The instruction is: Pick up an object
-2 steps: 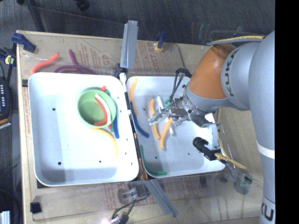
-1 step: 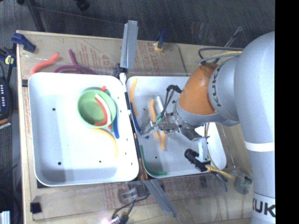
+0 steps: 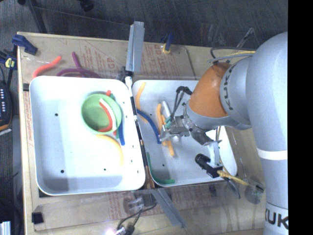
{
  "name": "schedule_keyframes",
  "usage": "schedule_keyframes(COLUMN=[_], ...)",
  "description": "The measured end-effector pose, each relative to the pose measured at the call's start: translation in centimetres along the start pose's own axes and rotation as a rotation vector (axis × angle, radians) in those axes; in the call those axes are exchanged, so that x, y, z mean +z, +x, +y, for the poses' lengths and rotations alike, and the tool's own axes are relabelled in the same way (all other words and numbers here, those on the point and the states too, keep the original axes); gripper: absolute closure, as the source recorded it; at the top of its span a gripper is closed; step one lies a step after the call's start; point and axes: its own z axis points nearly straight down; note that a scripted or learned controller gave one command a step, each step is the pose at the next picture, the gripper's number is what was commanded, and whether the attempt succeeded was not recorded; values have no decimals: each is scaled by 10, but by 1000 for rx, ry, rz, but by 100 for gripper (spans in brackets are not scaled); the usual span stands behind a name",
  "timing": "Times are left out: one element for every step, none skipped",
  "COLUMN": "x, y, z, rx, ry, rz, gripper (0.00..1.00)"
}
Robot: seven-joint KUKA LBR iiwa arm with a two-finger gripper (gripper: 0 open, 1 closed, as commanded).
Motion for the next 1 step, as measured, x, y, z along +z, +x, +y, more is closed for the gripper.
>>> schedule_keyframes(x=[-76], y=[-5], z=[46], rx=[-241], ry=[3], rz=[-1], gripper=[100])
